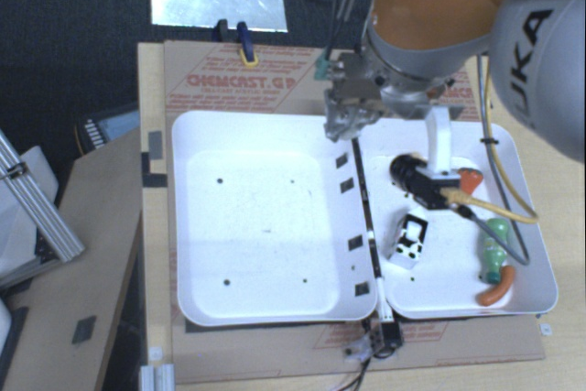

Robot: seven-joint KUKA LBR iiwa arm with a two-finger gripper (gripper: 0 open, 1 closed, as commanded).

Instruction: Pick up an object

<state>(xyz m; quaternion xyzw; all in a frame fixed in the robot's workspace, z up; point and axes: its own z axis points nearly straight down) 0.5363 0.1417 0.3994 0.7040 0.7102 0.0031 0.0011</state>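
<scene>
Resting in the right-hand bin: black-and-white block, orange sausage.

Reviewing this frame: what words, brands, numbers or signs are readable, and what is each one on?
"CHEMCAST GP": red print on the brown sheet under the bins, behind the left bin.
"UKA": dark letters, partly cut off, on the grey arm.
Further red print on the same sheet, at its front edge and beside the arm: too blurred to read.
Black-and-white block in the right bin: a pattern, no legible text.
</scene>
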